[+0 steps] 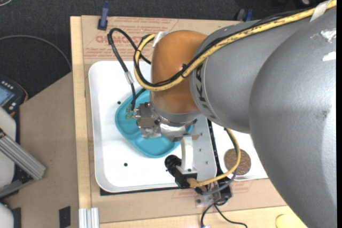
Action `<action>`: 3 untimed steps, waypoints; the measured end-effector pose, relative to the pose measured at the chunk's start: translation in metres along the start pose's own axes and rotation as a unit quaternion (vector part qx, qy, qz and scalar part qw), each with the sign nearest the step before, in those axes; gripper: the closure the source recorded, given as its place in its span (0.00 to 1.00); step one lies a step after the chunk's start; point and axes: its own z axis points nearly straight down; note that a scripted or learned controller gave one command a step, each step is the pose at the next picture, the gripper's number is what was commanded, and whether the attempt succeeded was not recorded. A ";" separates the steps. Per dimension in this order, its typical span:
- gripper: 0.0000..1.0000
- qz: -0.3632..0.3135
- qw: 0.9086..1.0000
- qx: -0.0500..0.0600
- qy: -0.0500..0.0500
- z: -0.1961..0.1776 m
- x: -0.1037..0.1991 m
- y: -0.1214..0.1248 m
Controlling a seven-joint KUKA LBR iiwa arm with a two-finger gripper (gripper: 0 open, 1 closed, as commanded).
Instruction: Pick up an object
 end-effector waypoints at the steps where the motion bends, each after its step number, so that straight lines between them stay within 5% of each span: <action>1: 1.00 0.000 1.000 -0.012 0.004 -0.105 0.001 -0.001; 2: 1.00 0.003 1.000 -0.016 0.004 -0.231 -0.037 0.017; 3: 1.00 0.000 1.000 -0.009 0.002 -0.233 -0.034 0.015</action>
